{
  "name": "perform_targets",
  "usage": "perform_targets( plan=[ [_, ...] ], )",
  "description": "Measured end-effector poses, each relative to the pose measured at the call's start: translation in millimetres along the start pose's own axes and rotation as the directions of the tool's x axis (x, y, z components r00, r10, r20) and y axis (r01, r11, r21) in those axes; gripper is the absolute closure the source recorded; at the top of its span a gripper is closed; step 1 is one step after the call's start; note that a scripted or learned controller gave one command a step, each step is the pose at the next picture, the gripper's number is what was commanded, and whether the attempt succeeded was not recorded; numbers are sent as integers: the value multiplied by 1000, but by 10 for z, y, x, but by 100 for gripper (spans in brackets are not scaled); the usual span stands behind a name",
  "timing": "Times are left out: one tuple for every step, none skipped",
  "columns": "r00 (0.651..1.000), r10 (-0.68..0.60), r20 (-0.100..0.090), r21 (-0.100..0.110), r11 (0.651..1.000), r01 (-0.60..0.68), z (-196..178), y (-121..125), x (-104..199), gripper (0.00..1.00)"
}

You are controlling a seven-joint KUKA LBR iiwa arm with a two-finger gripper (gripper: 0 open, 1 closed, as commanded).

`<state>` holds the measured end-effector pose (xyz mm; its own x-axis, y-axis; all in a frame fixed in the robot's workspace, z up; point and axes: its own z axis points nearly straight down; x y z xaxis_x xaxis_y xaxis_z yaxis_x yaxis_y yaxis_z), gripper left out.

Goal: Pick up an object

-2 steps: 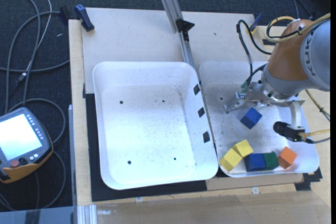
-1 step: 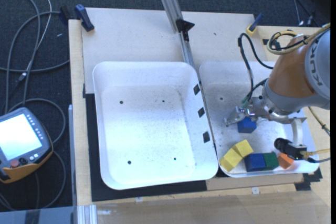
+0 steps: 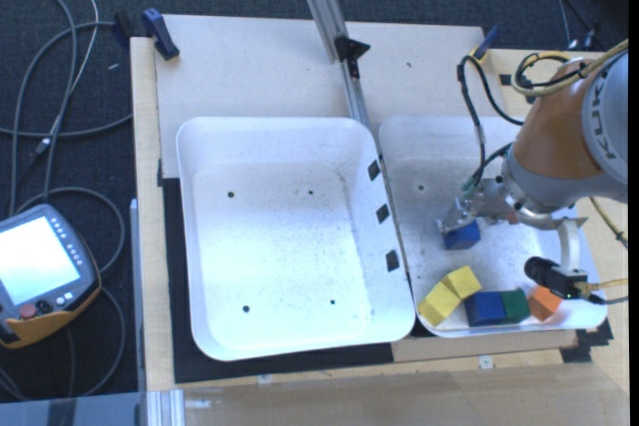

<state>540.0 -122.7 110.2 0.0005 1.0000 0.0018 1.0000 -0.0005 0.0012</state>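
Grasp step: my gripper (image 3: 462, 219) sits on the blue block (image 3: 460, 235), jaw state indiscernible; next I need a clean lift.

The light wooden desk (image 3: 250, 55) holds two shallow white plastic bins side by side, the big left bin (image 3: 280, 234) and the right bin (image 3: 424, 155), and they touch along one edge. A flat black mat (image 3: 178, 314) lies under the left bin. A small blue clamp (image 3: 160, 32) sits at the desk's far left corner.
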Motion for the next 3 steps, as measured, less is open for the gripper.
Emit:
perform_targets(
  plan=[
    [1000, 1, 0, 5, 1000, -1, 112, -201, -213, 100],
    [1000, -10, -1, -7, 1000, 10, -936, -199, 703, 100],
    [1000, -10, -1, 0, 1000, 10, -913, -40, 1387, 100]
  ],
)
